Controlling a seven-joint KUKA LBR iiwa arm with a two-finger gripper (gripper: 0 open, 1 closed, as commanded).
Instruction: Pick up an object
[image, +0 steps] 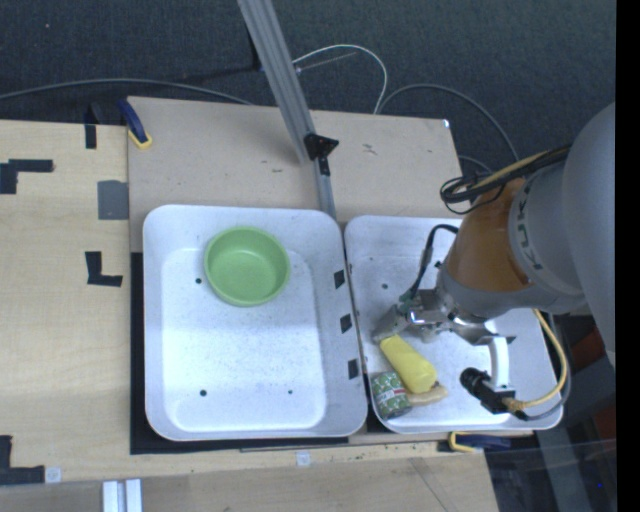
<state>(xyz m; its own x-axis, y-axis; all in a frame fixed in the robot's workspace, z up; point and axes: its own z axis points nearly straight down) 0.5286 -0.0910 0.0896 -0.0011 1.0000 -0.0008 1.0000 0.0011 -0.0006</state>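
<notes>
– Grey arm (560, 230) reaches over the right white bin (380, 260). Its gripper (418, 322) is right by the yellow thing (408, 362). Open or closed? I can't tell.
– That yellow thing looks round. It might roll away and bump the little green can (390, 393).

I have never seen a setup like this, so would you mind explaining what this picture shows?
It is one photo from a fixed camera above a bench, looking down at a slant. The grey and orange machine coming in from the right is a robot arm. Its gripper hangs low in the right bin, just above a yellow object that lies next to a small green can-like item. The left bin holds a green bowl. I cannot see the gripper holding anything.
</notes>
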